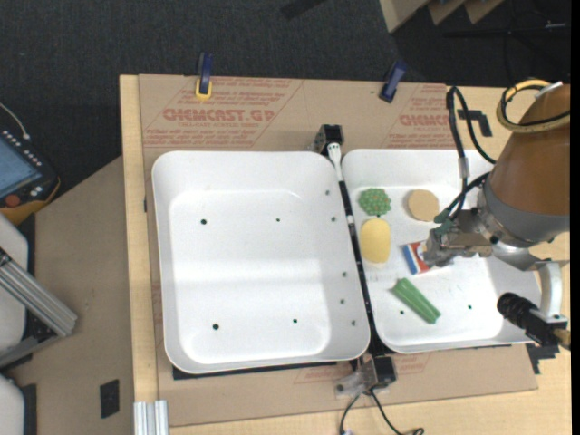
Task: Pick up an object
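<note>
The left bin (245, 252) lay bare of objects, its white floor showing a few dark dots. The divider (349, 234) between the two bins made the handiest landmark.

Just right of the divider, in the right bin (453, 329), a bumpy green piece (374, 201) sat toward the far side, and a yellow lump (375, 240) lay directly on the near side of it, the two almost touching. Further right of the divider and nearer the front, a green stick (416, 300) lay slantwise. Beyond the green piece, away from the divider, sat a tan disc (421, 205). A small red, white and blue card (415, 258) lay right of the yellow lump, partly under the gripper (437, 247).

The gripper hung low over that card's right end, well right of the divider, with the grey and orange arm (535, 170) bulking behind it. From where I stood I could not tell how it was set, nor whether it had anything in it.

The card looked the likely target. I judged it light, thin and flat, hard to get under against the slick bin floor, and best pinched across its short edges. The yellow lump seemed an easier prize: rounded, probably light toy plastic, smooth enough to slip, so a grasp across its narrow middle would suit it best.
</note>
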